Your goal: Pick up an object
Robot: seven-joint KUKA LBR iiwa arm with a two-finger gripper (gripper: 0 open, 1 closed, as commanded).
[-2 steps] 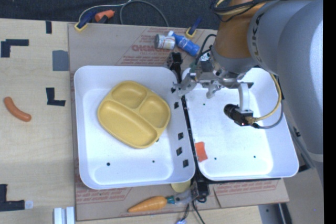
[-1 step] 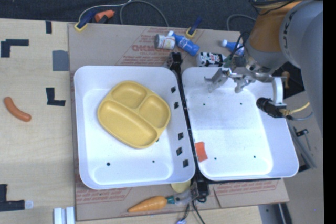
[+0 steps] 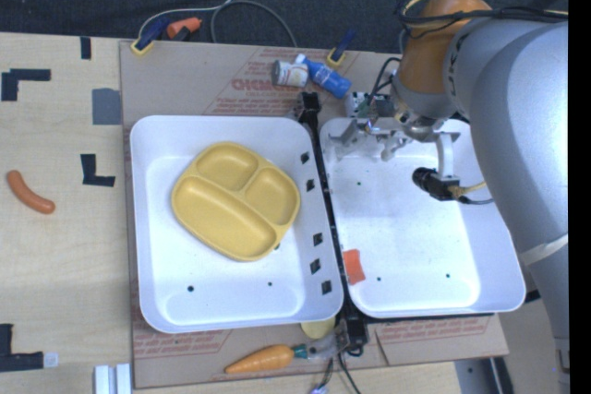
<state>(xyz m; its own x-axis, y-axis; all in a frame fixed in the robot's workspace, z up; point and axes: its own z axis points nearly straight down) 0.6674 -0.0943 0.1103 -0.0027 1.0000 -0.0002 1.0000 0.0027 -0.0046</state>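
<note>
**Q:** Looming largest at the right edge is the grey arm (image 3: 526, 106) — why is it bent over like that?

**A:** It reaches in from the side so its gripper (image 3: 374, 136) hangs over the far end of the right bin (image 3: 416, 226), by the look of it searching for something to lift. Whether the claw is open or shut cannot be made out at this angle, and nothing shows between its tips.

**Q:** So what is there to pick up?

**A:** A yellow divided plate (image 3: 236, 198) lies flat in the left bin (image 3: 152, 226), well apart from the claw. A small orange tag (image 3: 353, 267) sits by the divider in the right bin.

**Q:** And the rest?

**A:** A carrot (image 3: 260, 360), a sausage (image 3: 30, 192) and a blue-and-white tube (image 3: 314, 73) lie outside both bins, probably out of play.
</note>
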